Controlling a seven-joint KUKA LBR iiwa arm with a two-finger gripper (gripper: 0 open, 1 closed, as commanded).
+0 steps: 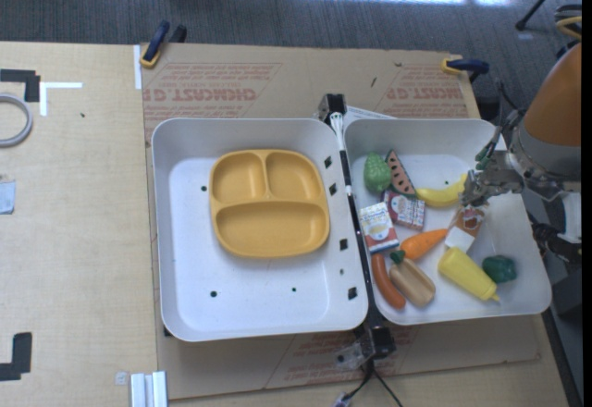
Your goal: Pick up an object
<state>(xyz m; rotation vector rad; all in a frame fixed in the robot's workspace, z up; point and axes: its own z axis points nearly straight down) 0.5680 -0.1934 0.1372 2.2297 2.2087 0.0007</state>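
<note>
The right bin (430, 139) holds several toy foods: a banana (437, 195), a green leafy piece (376, 172), a watermelon slice (400, 174), a small carton (377, 221), a carrot (425, 243), a hot dog (413, 282), a yellow bottle (467, 273) and a green pepper (500, 268). My gripper (475, 190) hangs over the right side of this bin, at the banana's right end and just above a small brown and white piece (464, 226). Nothing is visibly held.
The left bin (185, 285) contains a yellow divided plate (269, 203). A divider with clips (344, 202) runs between the bins. Both bins rest on cardboard (213, 86) on the wooden bench. The arm's orange band (561, 104) stands at the right edge.
</note>
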